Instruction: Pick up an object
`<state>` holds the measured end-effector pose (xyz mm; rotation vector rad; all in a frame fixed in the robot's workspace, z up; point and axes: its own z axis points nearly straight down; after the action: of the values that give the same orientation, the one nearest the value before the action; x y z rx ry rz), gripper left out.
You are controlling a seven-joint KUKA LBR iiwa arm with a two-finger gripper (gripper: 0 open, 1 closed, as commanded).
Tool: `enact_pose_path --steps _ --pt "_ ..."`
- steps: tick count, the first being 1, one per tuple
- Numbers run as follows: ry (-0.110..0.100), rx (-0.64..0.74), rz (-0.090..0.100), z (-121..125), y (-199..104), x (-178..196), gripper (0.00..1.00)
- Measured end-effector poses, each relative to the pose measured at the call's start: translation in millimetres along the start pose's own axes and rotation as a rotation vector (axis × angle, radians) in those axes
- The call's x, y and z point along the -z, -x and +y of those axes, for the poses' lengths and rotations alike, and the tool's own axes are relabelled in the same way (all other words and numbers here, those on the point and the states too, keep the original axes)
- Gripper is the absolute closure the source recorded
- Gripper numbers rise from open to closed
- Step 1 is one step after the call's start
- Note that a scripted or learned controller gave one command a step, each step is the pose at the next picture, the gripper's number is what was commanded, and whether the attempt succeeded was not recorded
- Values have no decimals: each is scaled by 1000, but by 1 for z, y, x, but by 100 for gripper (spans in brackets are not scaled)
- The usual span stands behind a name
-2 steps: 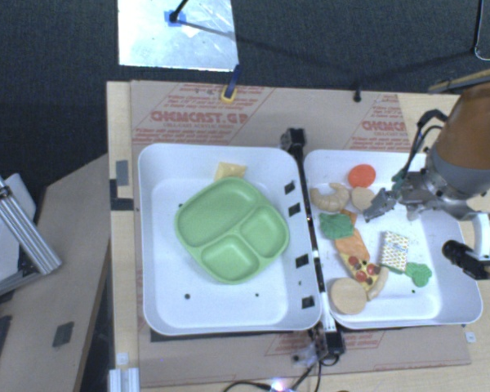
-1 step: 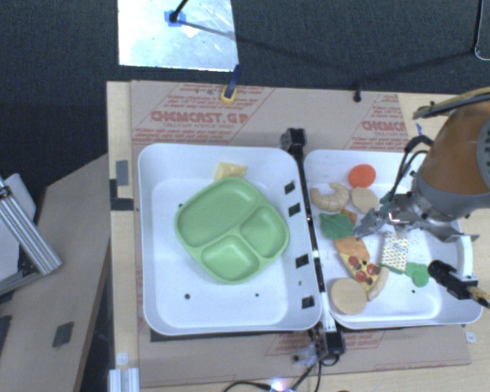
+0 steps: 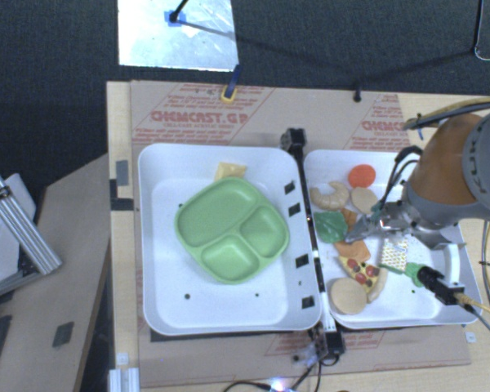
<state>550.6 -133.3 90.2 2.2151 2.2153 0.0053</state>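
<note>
Here we take the toy food in the right bin (image 3: pixel 456 261) as the candidates, since the task names no particular object. Using the pizza slice (image 3: pixel 364 274) as our landmark: a tan round piece (image 3: pixel 348 296) lies just below it, an orange wedge (image 3: pixel 354 251) just above, a green leafy piece (image 3: pixel 329 226) above and to the left, a croissant (image 3: pixel 332 195) further up, a beige round (image 3: pixel 363 199) beside that, and a red disc (image 3: pixel 362 175) at the top of the pile. A cracker-like dotted square (image 3: pixel 394 256) sits just right of the pizza slice.

The tool (image 3: pixel 374 225) hangs above and slightly right of the pizza slice, over the crowded middle of the pile — we cannot tell how it is set, because the metal parts blur into the clutter. Nothing visibly sits in its grip.

We judge the main risk to be the crowding: the pieces touch or overlap, so a descent here could catch two at once, or push one aside and close on nothing. The flat pieces give little to pinch.

Left of the pizza slice, across the divider, the left bin (image 3: pixel 155 296) carries a green divided plate (image 3: pixel 232 229) with a small yellow piece (image 3: pixel 229 171) at its upper edge. Both bins rest on the table (image 3: pixel 188 109).
</note>
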Motion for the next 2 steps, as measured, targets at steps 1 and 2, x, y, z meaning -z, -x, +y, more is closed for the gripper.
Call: enact_pose_path --steps 1,2 --pt "19 -1 -10 4 3 15 100" --pt "-3 4 3 7 -3 60 100"
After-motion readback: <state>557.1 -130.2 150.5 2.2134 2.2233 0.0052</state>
